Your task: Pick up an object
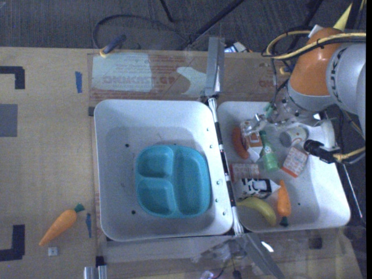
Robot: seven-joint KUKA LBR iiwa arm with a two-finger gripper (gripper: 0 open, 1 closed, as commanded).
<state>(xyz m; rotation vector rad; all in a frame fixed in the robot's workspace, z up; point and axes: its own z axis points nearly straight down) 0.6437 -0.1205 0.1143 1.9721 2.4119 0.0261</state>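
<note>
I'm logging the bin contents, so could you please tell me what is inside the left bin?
The left bin holds a blue divided tray, its three compartments bare. Whatever lies beneath the tray is covered.

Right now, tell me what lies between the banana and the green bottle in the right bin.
In the camera view, a black-and-white packet lies between the banana and the green bottle, beside a reddish carton.

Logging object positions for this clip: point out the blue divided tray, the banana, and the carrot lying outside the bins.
blue divided tray (173,181), camera view, centre divider.
banana (258,208), camera view, mid-body.
carrot outside the bins (58,226), camera view, orange body.
</note>
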